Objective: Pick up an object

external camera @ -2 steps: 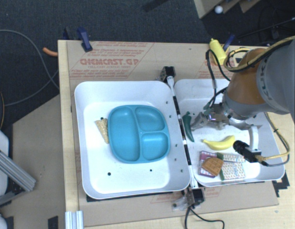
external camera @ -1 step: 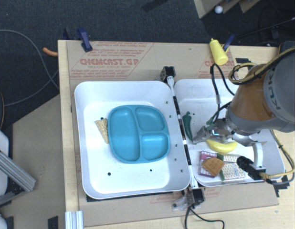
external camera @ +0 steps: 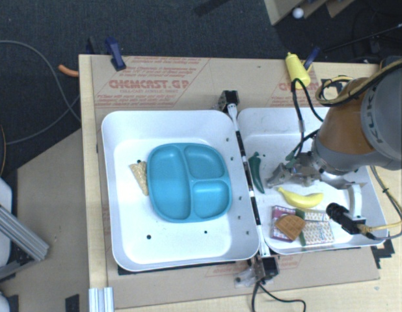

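Banana (external camera: 300,198), yellow and curved, lies beside pincer (external camera: 279,175).

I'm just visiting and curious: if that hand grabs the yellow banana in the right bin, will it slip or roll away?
The banana looks smooth and glossy, probably a light plastic toy, so it might slip between fingers. Its curve likely stops it rolling far, though it could spin if nudged. It lies flat on the right bin, just below the hand, so it seems unlikely to tip.
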Motion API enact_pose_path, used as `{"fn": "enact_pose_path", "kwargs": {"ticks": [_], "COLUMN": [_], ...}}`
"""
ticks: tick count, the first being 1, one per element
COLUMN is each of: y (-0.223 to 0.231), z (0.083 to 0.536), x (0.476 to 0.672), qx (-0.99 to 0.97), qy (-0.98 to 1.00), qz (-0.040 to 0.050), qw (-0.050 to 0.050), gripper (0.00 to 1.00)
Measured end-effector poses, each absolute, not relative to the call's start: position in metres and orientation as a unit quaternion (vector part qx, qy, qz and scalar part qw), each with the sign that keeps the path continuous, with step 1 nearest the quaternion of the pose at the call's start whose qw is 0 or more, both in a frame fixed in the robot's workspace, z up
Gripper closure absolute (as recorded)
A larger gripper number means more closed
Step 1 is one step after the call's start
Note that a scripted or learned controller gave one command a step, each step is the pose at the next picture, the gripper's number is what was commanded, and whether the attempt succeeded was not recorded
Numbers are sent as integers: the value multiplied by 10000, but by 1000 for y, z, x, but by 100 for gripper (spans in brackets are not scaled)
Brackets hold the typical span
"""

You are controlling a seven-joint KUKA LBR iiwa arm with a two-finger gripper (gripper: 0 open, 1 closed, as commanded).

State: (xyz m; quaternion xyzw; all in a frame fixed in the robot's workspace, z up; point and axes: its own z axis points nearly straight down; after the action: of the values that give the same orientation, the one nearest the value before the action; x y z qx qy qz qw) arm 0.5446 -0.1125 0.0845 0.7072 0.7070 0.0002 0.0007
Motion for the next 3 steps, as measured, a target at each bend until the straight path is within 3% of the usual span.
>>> {"fn": "enact_pose_path", "kwargs": {"ticks": [1, 2, 3], "y": [-108, -107, -43], "z": [84, 95, 185], "x": [505, 507, 529], "qx": [7073, 7072, 7064], "qy": [7069, 7070, 7078], "qz": [-2, 18, 11], "qw": [-9, 24, 3], "gripper": [0, 100, 100]}}
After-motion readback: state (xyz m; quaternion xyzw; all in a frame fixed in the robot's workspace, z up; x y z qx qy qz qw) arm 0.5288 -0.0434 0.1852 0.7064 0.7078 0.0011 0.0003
